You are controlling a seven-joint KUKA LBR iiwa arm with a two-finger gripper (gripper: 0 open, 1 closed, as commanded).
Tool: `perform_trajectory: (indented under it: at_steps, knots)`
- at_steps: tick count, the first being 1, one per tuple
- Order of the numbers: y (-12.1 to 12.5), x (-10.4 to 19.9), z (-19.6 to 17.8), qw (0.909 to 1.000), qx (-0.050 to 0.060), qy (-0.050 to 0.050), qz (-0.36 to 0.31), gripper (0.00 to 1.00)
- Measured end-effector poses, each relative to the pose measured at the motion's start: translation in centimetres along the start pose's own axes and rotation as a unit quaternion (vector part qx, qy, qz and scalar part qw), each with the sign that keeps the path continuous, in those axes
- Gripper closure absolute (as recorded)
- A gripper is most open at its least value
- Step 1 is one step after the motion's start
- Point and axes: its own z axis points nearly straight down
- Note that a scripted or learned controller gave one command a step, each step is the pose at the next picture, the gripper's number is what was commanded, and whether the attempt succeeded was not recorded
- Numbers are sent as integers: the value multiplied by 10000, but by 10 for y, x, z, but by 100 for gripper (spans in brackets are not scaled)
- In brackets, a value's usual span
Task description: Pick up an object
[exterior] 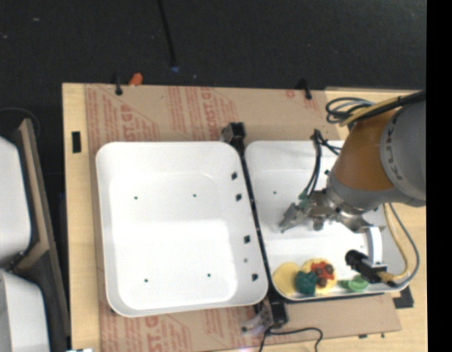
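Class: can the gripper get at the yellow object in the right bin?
Probably yes: the gripper is above that bin and the yellow object lies uncovered, though a teal object crowds it.

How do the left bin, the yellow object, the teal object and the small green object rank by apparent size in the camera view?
1. left bin, by far the largest
2. yellow object
3. teal object and small green object: they look about alike, too close to rank.

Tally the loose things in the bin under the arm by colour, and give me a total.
Yellow thing: 1
Teal thing: 1
Red thing: 1
Green thing: 1
Total: 4
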Motion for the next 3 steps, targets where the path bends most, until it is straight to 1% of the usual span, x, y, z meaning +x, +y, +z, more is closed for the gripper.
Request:
perform_trajectory:
  at_steps: [1, 2, 3]
  knots:
    - [0, 0, 11, 10000, -13, -4, 1, 0]
    - [0, -1, 0, 10000, -23, -4, 9, 100]
    - [7, -9, -58, 10000, -45, -8, 1, 100]
